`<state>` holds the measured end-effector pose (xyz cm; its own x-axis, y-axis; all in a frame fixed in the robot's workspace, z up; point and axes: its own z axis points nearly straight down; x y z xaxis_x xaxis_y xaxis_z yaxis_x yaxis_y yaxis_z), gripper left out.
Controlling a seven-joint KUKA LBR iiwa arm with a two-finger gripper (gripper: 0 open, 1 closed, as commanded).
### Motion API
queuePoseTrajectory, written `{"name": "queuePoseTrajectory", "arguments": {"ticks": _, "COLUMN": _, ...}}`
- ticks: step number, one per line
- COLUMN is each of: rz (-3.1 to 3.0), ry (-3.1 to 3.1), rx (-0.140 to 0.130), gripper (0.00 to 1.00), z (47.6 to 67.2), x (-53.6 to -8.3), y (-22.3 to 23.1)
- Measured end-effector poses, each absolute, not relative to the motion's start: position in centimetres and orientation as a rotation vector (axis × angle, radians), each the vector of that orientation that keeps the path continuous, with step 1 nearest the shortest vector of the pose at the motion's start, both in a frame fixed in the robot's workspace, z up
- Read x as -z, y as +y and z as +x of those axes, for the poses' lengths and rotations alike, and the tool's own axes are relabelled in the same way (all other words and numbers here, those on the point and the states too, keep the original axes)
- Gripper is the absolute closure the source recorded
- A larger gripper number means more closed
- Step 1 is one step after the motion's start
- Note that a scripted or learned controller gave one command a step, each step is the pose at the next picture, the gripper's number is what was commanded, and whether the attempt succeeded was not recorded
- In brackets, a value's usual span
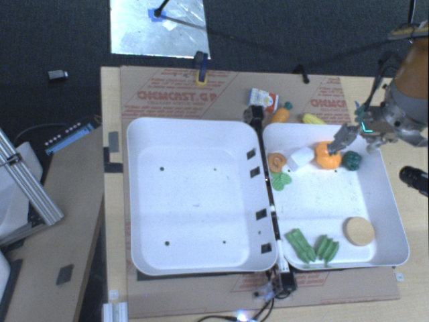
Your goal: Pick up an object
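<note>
Reaching stage, no grasp yet | near: green plastic bean pods [312, 246] and tan round disc [360, 231] lie apart in right white bin [392, 210] | far: gripper [350, 141], finger spacing indiscernible, just beside orange rounded toy fruit [326, 156] | next: descend squarely over fruit.

The right shallow white plastic bin [385, 200] holds the objects. A round orange toy fruit [327, 157] sits near its far edge, touching a small white block [301, 157] on its left, with a dark green knobbly piece [352, 159] just beside it on the right. A small round tan-and-orange piece [277, 161] and a flat green leaf-shaped piece [281, 180] lie by the left wall. Green pea pods [312, 247] lie at the near edge, beside a flat round tan disc [360, 231].
</note>
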<state>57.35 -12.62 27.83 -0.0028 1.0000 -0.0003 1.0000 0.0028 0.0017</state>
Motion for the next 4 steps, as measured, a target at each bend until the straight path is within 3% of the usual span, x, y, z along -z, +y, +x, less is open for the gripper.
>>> {"name": "queuePoseTrajectory", "arguments": {"ticks": 1, "rz": 2.224, "ry": 2.228, "rx": 0.004, "gripper": 0.00, "z": 56.0, "x": -7.7, "y": -9.1}}
{"name": "queuePoseTrajectory", "arguments": {"ticks": 2, "rz": 2.209, "ry": 2.225, "rx": -0.007, "gripper": 0.00, "z": 65.0, "x": -8.6, "y": -9.8}}
{"name": "queuePoseTrajectory", "arguments": {"ticks": 3, "rz": 2.225, "ry": 2.221, "rx": 0.004, "gripper": 0.00, "z": 59.4, "x": -8.4, "y": -12.7}}
{"name": "queuePoseTrajectory", "arguments": {"ticks": 4, "rz": 2.241, "ry": 2.273, "rx": 0.038, "gripper": 0.00, "z": 62.7, "x": -8.0, "y": -19.3}}
